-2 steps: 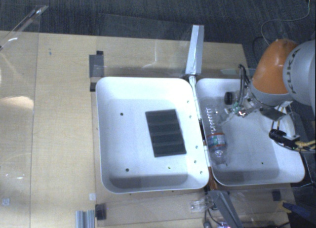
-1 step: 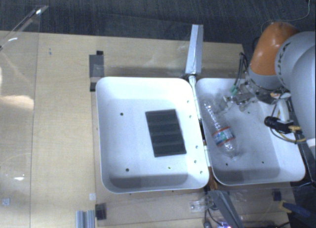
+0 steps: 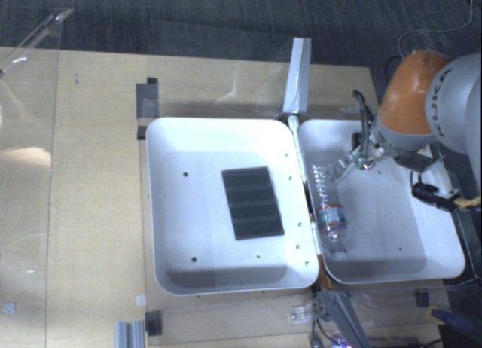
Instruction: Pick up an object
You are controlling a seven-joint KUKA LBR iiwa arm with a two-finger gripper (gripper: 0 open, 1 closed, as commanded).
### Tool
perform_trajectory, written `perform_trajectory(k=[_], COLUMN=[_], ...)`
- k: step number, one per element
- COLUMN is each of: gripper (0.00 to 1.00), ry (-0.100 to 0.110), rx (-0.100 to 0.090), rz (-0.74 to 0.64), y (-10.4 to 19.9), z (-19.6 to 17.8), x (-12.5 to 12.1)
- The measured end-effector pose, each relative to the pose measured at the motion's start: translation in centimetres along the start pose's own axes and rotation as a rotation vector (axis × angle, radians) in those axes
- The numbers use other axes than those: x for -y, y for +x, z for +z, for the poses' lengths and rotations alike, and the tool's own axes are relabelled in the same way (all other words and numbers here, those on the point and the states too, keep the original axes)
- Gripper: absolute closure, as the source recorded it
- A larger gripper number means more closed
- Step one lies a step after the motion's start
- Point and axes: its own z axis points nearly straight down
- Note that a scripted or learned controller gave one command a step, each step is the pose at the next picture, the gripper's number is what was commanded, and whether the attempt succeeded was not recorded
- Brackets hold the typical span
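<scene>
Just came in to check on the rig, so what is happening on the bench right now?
A grey KUKA arm with an orange band reaches in over the right bin, trying to pick something up. Its gripper hangs above the bin's upper part. A clear plastic bottle lies along that bin's left wall, apart from the gripper. In the left bin, a black ridged rectangular block lies near the middle.

Lighting: even, fairly bright, from overhead. Left bin (image 3: 173, 188): soft shadow along its near inner wall. Right bin (image 3: 407, 256): faint shading under the arm (image 3: 444, 105). Bench (image 3: 83, 211): pale glare patch at far left, on a clear sheet. Sharpness: slightly soft and grainy throughout; clear bottle (image 3: 328, 207) hard to resolve against white.
</scene>
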Motion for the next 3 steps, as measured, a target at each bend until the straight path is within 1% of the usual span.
perform_trajectory(k=[1,2,3], gripper=[0.00,0.00,0.00], ry=[0.079,-0.002,0.004], rx=[-0.062,-0.040,-0.045], rz=[0.182,-0.023,0.180], y=[-2.1,0.4,-5.5], z=[0.9,-6.8,-0.2], x=[-2.3,-0.8,-2.2])
